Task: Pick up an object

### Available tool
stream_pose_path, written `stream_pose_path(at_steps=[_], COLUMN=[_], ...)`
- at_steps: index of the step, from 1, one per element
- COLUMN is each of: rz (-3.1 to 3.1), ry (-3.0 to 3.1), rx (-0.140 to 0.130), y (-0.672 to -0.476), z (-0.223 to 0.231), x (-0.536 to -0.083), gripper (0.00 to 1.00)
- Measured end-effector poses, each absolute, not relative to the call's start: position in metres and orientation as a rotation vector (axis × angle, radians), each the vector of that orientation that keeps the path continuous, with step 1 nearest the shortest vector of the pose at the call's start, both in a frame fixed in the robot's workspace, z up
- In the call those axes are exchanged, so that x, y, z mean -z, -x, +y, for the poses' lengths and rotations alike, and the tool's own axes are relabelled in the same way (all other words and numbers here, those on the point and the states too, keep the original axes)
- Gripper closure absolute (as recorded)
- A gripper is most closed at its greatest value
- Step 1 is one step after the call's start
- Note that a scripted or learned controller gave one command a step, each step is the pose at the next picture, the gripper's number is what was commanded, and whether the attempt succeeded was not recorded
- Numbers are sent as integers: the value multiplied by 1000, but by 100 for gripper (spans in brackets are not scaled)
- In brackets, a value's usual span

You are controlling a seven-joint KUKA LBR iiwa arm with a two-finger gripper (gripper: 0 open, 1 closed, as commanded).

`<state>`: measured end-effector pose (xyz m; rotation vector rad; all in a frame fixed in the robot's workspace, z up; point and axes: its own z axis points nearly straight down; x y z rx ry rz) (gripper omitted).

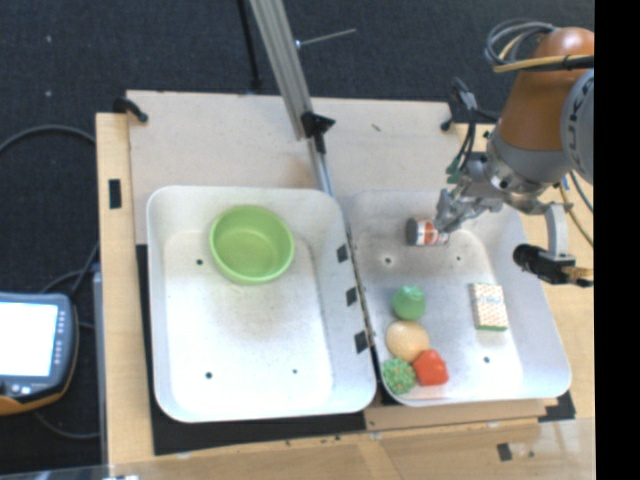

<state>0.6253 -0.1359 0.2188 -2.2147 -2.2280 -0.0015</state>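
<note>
Small cylindrical can with red-and-white label (pixel 426 233): lying on its side in the right white bin (pixel 530 363), toward 12 o'clock of that bin's floor. Gripper (pixel 449 216) sits right at the can's 1 o'clock; whether the claw is spread or closed on it, cannot tell — view too coarse. For a sound grasp, straddle the curved wall across its short axis; smooth metal may roll. Elsewhere: green rounded lump (pixel 408 302), tan egg-shaped piece (pixel 406 339), red chunk (pixel 431 368), pale box (pixel 488 306). Left bin: light-green plastic bowl (pixel 252 243).
</note>
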Motion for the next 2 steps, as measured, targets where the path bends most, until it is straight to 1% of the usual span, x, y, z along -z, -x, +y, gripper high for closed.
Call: stream_pose_path(at_steps=[1,2], rz=[-2226,-2230], ry=[2218,2213], rx=[3,4], y=[-625,-619], z=[-87,-35], x=[-231,-244], gripper=[100,100])
